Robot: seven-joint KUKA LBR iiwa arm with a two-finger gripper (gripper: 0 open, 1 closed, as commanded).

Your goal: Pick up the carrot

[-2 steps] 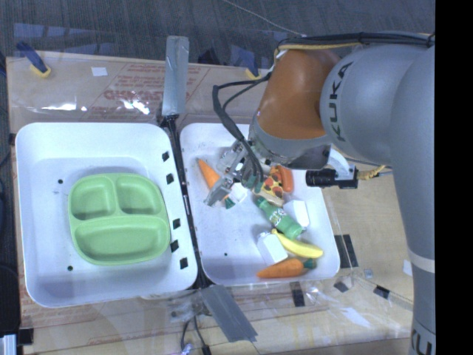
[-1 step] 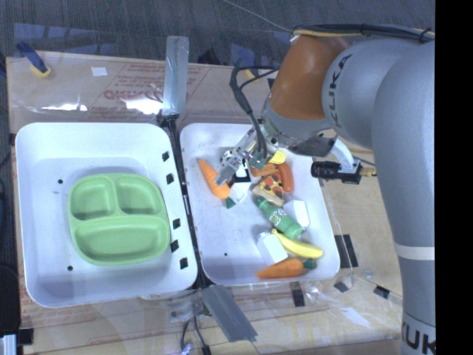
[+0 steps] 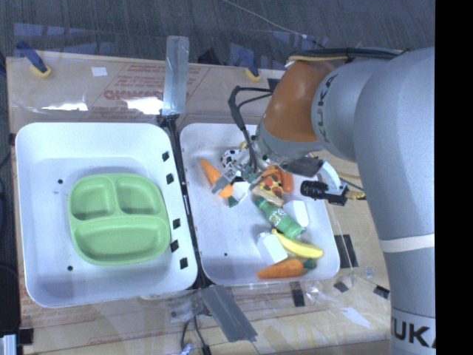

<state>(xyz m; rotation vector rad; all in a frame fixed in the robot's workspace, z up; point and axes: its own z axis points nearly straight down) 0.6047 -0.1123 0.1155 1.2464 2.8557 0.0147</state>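
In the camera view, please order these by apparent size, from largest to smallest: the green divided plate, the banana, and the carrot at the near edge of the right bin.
1. green divided plate, clearly the largest.
2. and 3. carrot and banana: they look about the same length, too close to rank.

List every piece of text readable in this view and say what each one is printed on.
"KUKA" on the grey arm's base at lower right, partly cut by the frame edge.
"KUKA" on the arm beside the orange band, seen at a steep angle, barely legible.
Red printing on the cardboard sheet behind the bins: too blurred to read.
Label on the green bottle in the right bin: too small to read.
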